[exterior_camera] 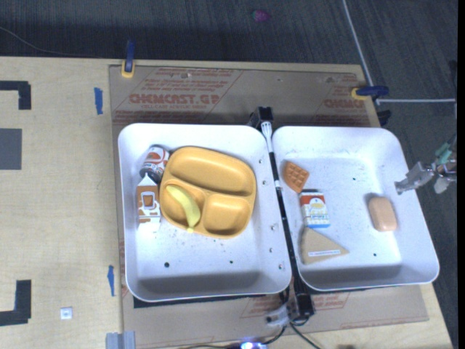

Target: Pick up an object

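Note:
The right bin (349, 278) holds an orange waffle-like square (295, 175), a small white and red carton (314, 209), a tan wedge (320, 246) and a tan oval lump (382, 214). In the left bin (196, 282) lies a yellow divided tray (214, 184) with a banana (184, 205) in one compartment. A can (152, 163) and a small orange carton (147, 201) sit beside the tray's left side. My gripper (420, 176) hangs at the far right, just outside the right bin's right rim, above and right of the tan oval lump. Nothing is seen in it.
Both bins rest on a brown board (182, 93) held by clamps (128, 58) at its back corners. A black divider bar (275, 187) runs between the bins. A thin cable (356, 31) slants down toward the back right corner.

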Action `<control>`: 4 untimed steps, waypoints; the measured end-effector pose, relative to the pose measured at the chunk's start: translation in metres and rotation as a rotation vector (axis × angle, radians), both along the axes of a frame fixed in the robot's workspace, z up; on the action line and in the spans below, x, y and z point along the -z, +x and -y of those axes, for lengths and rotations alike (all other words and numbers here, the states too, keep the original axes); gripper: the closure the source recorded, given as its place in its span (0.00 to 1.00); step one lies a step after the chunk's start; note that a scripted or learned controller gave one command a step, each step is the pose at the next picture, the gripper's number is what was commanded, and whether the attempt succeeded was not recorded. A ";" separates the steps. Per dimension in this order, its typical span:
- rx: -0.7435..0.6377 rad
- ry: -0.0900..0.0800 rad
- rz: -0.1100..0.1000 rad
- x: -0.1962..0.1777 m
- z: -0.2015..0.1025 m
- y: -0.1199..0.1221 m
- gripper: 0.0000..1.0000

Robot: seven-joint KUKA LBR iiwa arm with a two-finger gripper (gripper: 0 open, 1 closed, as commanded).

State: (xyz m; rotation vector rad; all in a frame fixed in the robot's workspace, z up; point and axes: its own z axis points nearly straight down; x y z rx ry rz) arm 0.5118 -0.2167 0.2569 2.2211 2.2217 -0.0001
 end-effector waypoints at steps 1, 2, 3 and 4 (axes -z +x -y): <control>-0.005 0.012 -0.001 0.162 -0.005 -0.031 0.00; -0.002 0.003 0.002 0.152 -0.001 -0.031 1.00; -0.001 -0.001 0.002 0.098 -0.047 -0.032 1.00; -0.002 -0.001 0.003 0.081 -0.118 -0.015 1.00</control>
